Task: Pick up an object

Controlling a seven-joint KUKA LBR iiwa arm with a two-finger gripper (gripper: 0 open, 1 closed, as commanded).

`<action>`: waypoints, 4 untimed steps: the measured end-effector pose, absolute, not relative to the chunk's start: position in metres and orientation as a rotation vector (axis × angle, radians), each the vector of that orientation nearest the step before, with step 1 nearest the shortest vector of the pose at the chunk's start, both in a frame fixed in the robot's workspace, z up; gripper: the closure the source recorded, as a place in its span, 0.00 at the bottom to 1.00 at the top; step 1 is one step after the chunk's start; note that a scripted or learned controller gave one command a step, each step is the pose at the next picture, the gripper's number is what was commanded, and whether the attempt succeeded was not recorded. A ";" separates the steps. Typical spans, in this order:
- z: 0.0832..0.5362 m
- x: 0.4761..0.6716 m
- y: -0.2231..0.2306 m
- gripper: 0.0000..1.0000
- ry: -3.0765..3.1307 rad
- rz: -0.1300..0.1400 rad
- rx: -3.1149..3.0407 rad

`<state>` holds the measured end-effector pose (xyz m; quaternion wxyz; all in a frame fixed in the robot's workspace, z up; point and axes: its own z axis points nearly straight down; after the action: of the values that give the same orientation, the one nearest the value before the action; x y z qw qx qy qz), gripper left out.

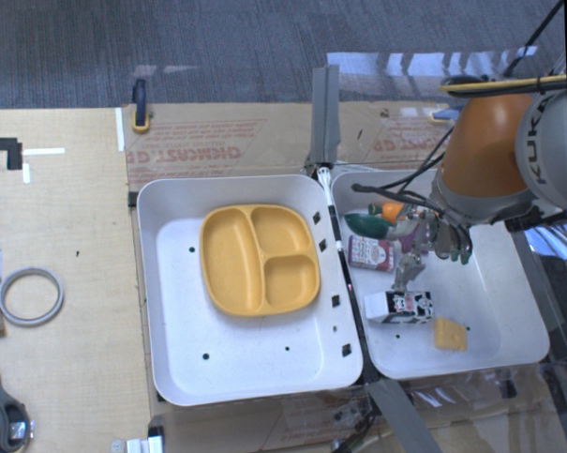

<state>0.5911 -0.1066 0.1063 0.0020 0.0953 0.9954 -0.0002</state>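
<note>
Scissors lie at the near left corner of the bench, their handles partly cut off by the picture's edge, and a grey roll of tape sits just beyond them on the bare wood. Two shallow white bins stand side by side to the right of these. In the left bin a yellow divided plate rests flat, a little toward the far side, with three compartments facing up.

In the right bin a small tan block lies near the near wall, and just left of it is a white carton with black print. Farther back, a red and white packet lies close to the bin's left wall, with a green item and a small orange piece beyond it.

The arm comes in from the right over this bin, its orange band above the wrist. The gripper hangs right above the white carton, beside the red and white packet. Whether it touches the carton, or how its end stands, I cannot tell.
</note>
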 end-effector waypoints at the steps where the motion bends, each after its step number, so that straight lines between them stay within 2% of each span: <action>1: 0.093 0.625 -0.113 0.00 2.943 -0.001 1.096; 2: 0.093 0.632 -0.116 0.00 2.911 -0.004 1.225; 3: 0.103 0.635 -0.117 1.00 2.897 -0.004 1.216; 4: 0.192 0.633 -0.089 1.00 2.722 -0.002 1.563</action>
<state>0.6326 -0.0892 0.1922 0.0014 0.4979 0.8672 -0.0005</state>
